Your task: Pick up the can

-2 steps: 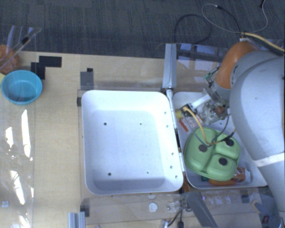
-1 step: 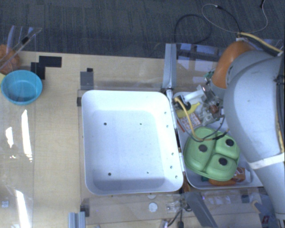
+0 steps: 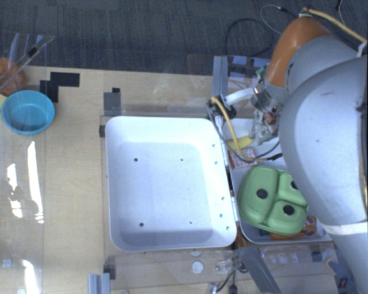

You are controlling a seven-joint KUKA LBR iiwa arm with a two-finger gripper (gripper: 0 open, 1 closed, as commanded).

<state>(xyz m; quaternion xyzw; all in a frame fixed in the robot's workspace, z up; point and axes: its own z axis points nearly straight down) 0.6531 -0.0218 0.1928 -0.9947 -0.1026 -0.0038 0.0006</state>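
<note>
Grey arm (image 3: 325, 126) over right bin (image 3: 248, 232), green toy (image 3: 271, 201)

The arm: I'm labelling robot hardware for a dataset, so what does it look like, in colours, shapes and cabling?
The arm is bulky, with smooth rounded light grey shells. An orange band wraps it above the wrist. The end effector is a small cluster of metal and white parts, too blurred for detail. A yellow cable loops beside it, and thin dark and yellow cables run along the top.

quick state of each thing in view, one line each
left bin: upright on the bench
right bin: holds the green object, mostly hidden by the arm
green object: lying in the right bin, untouched
blue bowl: upright on the bench
arm: over the right bin
</note>
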